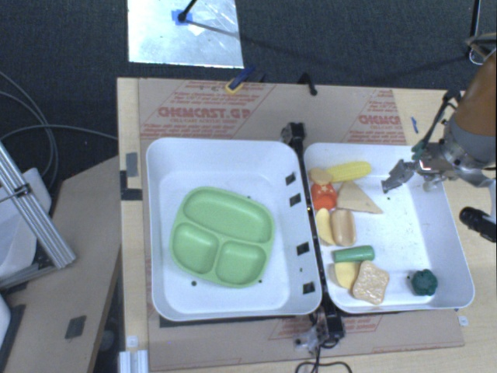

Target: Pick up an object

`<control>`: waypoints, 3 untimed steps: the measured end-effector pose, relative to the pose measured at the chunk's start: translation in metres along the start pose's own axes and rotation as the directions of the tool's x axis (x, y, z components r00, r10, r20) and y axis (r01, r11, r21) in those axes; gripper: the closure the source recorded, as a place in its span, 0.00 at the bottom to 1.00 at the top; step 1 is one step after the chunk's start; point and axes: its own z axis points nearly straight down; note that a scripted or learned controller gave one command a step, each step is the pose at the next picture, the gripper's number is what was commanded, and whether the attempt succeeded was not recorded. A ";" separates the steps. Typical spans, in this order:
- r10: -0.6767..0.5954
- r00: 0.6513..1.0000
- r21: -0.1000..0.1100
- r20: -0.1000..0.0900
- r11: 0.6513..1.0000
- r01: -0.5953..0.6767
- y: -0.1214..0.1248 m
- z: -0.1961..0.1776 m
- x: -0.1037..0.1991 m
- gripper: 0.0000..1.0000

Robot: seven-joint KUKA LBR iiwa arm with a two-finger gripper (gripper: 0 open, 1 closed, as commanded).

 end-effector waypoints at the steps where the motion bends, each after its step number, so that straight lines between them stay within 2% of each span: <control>1: 0.008 1.000 0.005 -0.001 1.000 -0.008 -0.074 0.123 -0.025 0.00; 2: -0.003 1.000 -0.006 0.008 1.000 0.003 -0.041 0.117 0.061 0.00; 3: -0.009 1.000 -0.013 -0.002 1.000 0.009 -0.003 0.011 0.124 0.00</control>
